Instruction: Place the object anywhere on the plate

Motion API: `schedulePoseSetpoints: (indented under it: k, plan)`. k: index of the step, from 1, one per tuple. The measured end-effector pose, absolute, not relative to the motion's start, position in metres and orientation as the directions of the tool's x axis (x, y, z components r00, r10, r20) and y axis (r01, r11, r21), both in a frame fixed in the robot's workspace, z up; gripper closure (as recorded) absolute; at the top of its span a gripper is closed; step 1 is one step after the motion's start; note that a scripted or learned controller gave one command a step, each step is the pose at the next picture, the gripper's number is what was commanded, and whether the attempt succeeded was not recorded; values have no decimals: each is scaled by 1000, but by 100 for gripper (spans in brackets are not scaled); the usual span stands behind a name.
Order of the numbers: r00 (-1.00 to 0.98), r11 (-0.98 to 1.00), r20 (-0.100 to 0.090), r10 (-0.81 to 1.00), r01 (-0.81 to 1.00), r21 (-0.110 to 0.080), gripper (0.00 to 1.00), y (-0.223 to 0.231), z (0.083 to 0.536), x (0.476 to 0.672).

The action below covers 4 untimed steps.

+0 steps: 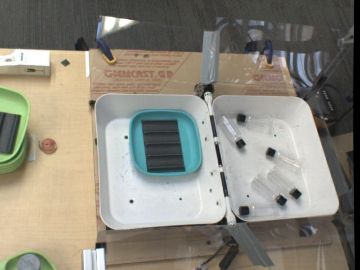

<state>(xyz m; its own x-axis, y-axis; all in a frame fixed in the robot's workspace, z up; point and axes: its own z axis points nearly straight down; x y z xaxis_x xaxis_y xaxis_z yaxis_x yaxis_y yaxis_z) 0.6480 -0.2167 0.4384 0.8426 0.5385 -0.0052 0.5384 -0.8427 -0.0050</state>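
A teal square plate (136, 146) lies in the left white bin (115, 198), toward its upper middle. A dark ribbed block (163, 145) rests on the plate's centre. In the right white bin (256, 156) lie several clear plastic vials with black caps. One vial (231, 131) lies near the divider, another (284, 160) near the middle, and a third (269, 184) toward the front. A loose-looking black cap (244, 210) sits at that bin's front left corner.
Green stacked dishes (12, 134) stand at the far left of the wooden bench, with a small brown disc (48, 145) beside them. A white box (25, 63) lies at the back left. Cardboard (146, 72) and clamps sit behind the bins.
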Motion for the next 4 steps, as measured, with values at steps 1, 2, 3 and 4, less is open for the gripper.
schedulePoseSetpoints:
  k: [1,2,3,4]
  plan:
    - [887,-887,-4,462,462,-3,0,-221,440,652]
    - [933,-933,-5,359,359,-4,0,-223,439,645]
    - [973,-973,-4,232,232,-2,0,-223,440,650]
    - [980,-980,-3,201,201,-2,0,-223,440,651]
